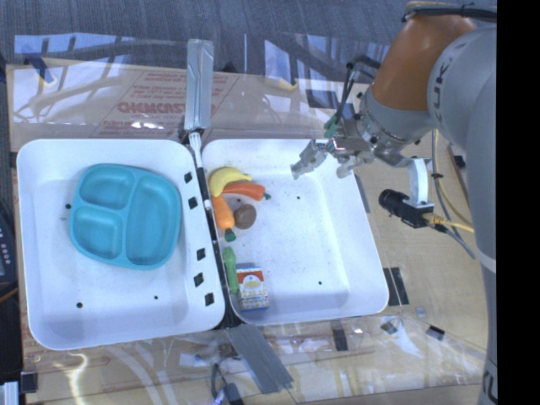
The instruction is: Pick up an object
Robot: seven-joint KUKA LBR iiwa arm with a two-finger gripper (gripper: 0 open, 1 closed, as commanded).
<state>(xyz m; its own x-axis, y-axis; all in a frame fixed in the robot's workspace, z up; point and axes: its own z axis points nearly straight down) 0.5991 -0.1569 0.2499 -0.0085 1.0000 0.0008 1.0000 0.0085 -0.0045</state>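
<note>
The grey arm (456, 66), orange-banded above the wrist, reaches in from the right and hangs over the upper right part of the right bin (337, 251); beside that bin, edges touching, sits the left bin (42, 294); in the left bin lies a light blue divided plate (126, 215) with three compartments, flat on the floor; the gripper (325, 160) hovers above the right bin's upper middle, its two fingers apart with nothing between them, well apart from the objects; those objects crowd the right bin's left wall: a yellow banana (226, 177) at the top, a red-orange pepper-like piece (245, 191) touching it, an orange carrot (223, 213) just below, a brown round object (245, 216) beside the carrot, a green stick-shaped vegetable (229, 268) lower along the wall, and a small printed carton (252, 288) near the bottom left corner.
</note>
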